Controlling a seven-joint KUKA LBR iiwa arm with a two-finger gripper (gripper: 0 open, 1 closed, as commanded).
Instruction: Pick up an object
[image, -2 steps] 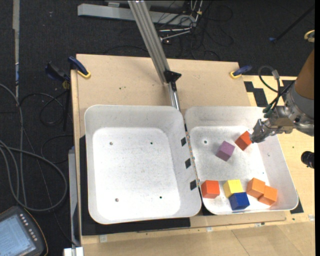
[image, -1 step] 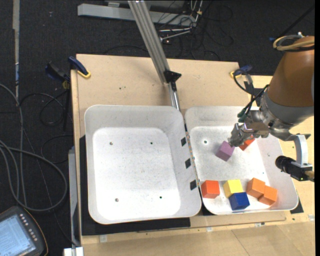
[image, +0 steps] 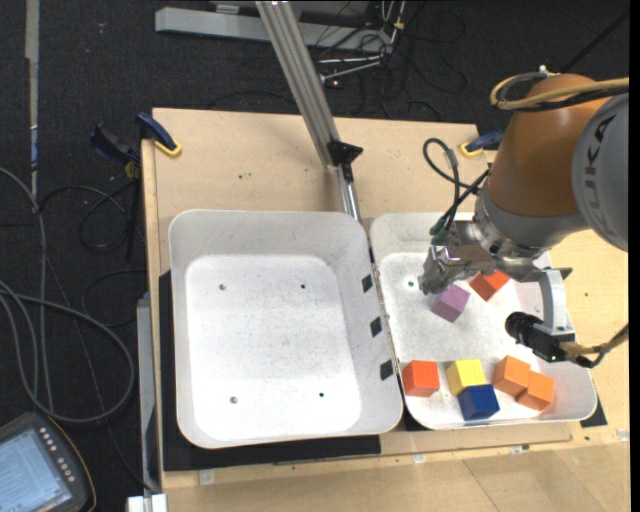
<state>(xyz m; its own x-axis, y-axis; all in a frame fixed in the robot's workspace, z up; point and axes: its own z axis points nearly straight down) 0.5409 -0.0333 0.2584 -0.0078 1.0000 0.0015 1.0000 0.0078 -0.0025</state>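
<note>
One bench (image: 250, 160) carries two white bins: the left bin (image: 265, 325) and the right bin (image: 410, 270), which touch along their inner sides. One grey arm (image: 555, 170) with an orange band reaches over the right bin.

The right bin holds seven blocks. Four are orange: one block (image: 421, 377) near the front edge beside the left bin, two touching each other at the front right, the upper (image: 513, 374) and the lower (image: 537, 390), and a reddish-orange block (image: 489, 285) toward the back, partly under the arm. One yellow block (image: 465, 375) sits just right of the first orange one, with one blue block (image: 479, 402) touching its front. One purple block (image: 450, 301) lies near the middle of the right bin.

The pincer (image: 437, 277) hangs at the purple block's upper left, just beside or touching it; I cannot tell which. Whether the pincer is spread or closed cannot be told, and the purple block is not seen gripped.
</note>
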